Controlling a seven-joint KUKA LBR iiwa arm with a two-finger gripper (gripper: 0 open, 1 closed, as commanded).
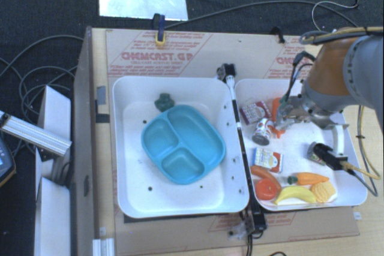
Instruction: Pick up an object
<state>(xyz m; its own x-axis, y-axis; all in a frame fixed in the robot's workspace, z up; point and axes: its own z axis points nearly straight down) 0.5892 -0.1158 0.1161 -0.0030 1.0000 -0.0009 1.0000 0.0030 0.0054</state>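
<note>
Sky-blue three-compartment plastic plate (pixel 183 151), dark green small lump (pixel 163 102), yellow plastic banana (pixel 295 194), orange plastic carrot (pixel 308 178), red round tomato toy (pixel 267 188), red-and-white printed packet (pixel 255 111), grey arm with orange band (pixel 333 72).

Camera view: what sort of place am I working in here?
Probably a robot lab's pick-and-place test bench. Two white bins sit on a board, the right bin holds toy food like a banana and carrot, and loose cables run over dark carpet.

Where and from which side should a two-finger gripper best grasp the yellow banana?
Probably across the middle of the curved yellow banana, coming straight down from above. It lies flat near the right white bin's front edge; its narrow mid-body fits between fingers.
</note>
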